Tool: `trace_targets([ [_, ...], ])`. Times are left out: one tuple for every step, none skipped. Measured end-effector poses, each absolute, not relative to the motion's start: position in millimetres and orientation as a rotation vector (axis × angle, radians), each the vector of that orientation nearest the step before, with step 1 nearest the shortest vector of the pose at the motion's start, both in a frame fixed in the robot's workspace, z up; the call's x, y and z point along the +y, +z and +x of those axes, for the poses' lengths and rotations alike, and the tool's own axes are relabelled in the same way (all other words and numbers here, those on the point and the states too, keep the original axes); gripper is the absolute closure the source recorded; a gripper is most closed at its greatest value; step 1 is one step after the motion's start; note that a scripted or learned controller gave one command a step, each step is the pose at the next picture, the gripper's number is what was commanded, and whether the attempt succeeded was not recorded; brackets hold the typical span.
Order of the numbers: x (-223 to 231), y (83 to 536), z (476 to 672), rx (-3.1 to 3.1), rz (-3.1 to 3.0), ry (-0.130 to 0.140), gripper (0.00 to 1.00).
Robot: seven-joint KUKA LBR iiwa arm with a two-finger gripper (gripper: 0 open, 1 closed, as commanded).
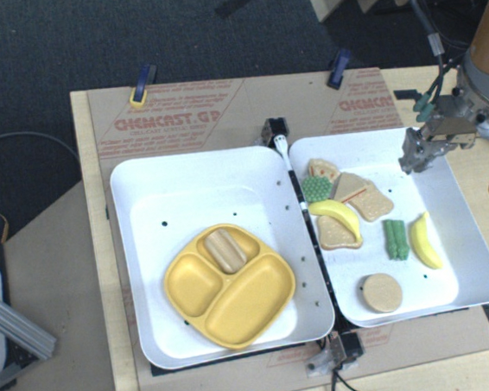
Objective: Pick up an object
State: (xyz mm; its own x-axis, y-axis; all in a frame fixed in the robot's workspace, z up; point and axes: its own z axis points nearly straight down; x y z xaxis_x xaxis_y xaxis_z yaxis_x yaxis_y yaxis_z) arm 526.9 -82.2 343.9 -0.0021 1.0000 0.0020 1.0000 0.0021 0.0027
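Right bin (pixel 462 202) holds banana (pixel 424 242) below, apart from fingers (pixel 418 157).

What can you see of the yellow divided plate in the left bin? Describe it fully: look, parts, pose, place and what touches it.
The yellow divided plate looks like matte plastic, rounded, with raised ridges splitting it into three compartments: one large toward the front and two smaller behind. It lies flat and upright on the floor of the left bin, toward the bin's front and middle. A tan, bread-like piece lies in the rear right compartment; the other two hold nothing. The plate appears whole and clean.
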Motion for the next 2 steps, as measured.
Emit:
trace_targets([
  [-56,274,542.9,2.230,2.224,-0.007,1.00],
  [0,308,476.7,2.232,2.218,0.000,1.00],
])
